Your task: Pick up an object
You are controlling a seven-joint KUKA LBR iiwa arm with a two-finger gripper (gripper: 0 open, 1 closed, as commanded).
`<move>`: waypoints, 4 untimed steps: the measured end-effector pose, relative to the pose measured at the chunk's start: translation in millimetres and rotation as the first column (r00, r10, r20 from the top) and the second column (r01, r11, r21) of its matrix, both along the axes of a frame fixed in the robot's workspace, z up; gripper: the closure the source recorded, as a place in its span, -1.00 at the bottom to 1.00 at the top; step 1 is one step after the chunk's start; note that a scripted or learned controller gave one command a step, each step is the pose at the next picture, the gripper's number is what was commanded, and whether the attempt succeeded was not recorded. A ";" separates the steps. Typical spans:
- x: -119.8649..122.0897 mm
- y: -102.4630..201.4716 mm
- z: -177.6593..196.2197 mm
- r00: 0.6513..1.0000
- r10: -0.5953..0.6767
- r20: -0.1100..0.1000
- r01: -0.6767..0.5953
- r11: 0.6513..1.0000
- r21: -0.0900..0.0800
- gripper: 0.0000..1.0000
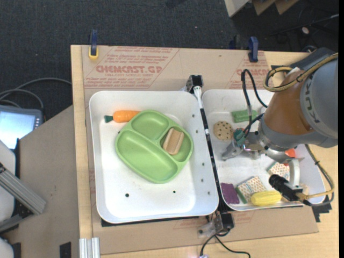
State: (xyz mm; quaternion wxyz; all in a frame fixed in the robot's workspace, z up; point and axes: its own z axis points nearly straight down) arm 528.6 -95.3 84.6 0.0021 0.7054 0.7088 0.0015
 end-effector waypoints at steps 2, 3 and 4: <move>68.6 -86.9 0.4 1.000 -0.010 -0.008 0.010 1.000 -0.001 -1.00; 17.9 -20.4 -0.4 1.000 -0.002 -0.012 0.002 1.000 0.006 -1.00; 74.2 -71.0 0.7 1.000 -0.005 0.002 0.005 1.000 -0.004 -1.00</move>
